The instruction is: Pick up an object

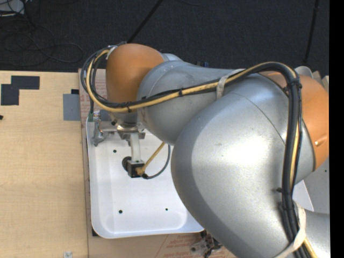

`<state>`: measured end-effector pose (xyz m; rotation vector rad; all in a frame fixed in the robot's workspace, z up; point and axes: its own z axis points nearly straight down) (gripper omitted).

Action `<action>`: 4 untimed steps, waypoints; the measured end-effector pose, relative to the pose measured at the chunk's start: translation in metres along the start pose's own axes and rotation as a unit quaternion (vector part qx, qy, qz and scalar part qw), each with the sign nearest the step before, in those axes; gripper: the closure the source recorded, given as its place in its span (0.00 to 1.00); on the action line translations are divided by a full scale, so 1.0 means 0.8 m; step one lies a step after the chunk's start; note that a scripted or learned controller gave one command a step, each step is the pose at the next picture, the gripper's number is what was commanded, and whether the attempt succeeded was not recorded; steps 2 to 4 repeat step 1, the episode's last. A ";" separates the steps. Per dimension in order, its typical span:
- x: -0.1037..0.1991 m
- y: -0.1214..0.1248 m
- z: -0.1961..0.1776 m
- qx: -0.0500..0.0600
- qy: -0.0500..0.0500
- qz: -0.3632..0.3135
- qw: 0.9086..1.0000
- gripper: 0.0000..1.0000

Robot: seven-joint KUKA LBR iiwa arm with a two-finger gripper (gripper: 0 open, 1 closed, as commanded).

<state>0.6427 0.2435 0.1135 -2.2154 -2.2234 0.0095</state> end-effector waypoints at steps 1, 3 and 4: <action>0.000 0.001 -0.007 -0.002 0.000 -0.001 1.000 0.00; 0.000 0.001 -0.007 -0.002 0.000 -0.001 1.000 0.00; 0.000 0.001 -0.007 -0.002 0.000 -0.001 1.000 0.00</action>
